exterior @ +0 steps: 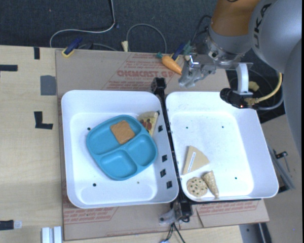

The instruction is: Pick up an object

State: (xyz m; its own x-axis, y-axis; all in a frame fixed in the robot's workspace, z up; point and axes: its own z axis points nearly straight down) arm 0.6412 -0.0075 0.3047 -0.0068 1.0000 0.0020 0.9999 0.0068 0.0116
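The arm hangs high at the back of the right bin (253, 135), its gripper (192, 76) just past that bin's far rim with the fingers pointing down and a little apart, and nothing between them. By my read we are at the very start: no object chosen, no descent begun. The candidates in the right bin lie bunched at the near left corner: a pale sandwich wedge (194, 159), a cookie (196, 187) and a small cone (211, 183), the cookie and cone just about touching, the wedge just behind them. In the left bin (73, 135) a blue divided plate (122, 153) carries a square cracker (122, 131), with a pizza slice (149, 120) tucked at its far right edge. An orange carrot-like piece (170, 63) lies outside the bins on the cardboard sheet (91, 70), near the gripper. The next move calls for a long travel toward the camera and a drop over one piece; the wedge looks the easiest target to me, lying a little apart from its neighbours. The bins rest on that printed cardboard over a light wooden desk (20, 135), cables (111, 14) trailing across dark floor behind.
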